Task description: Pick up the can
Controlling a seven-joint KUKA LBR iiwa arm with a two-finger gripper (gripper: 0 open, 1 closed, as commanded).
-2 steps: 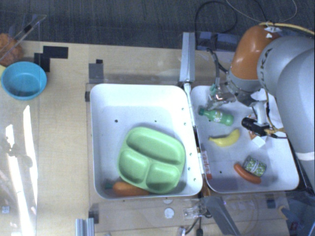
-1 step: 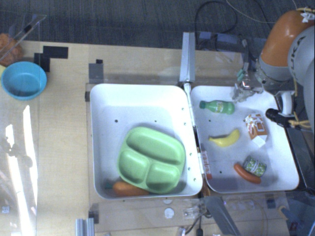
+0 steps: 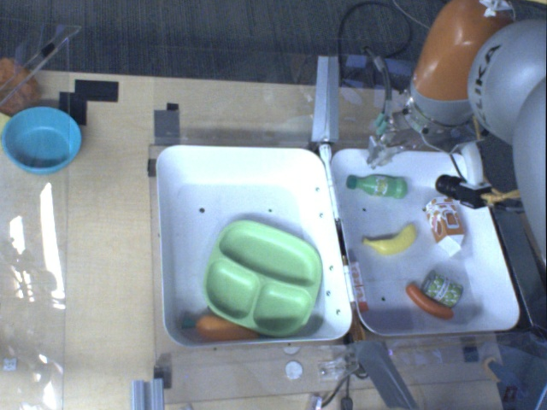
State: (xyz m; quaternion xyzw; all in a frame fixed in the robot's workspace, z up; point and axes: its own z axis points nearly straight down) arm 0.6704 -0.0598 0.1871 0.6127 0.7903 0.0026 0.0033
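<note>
Nothing done yet: can (image 3: 443, 289) lying untouched near the front right corner of the right bin (image 3: 504, 319), end effector (image 3: 386, 143) poised over the bin's back edge, well apart, finger state impossible to tell.

One cam, fixed overhead, angled down on both bins (image 3: 248, 165), bench (image 3: 94, 254) to the left, arm (image 3: 487, 58) entering from the right.

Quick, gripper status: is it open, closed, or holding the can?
Gripper: holding nothing, above the right bin's far edge; open or closed cannot be told. Can lies in the bin.
</note>
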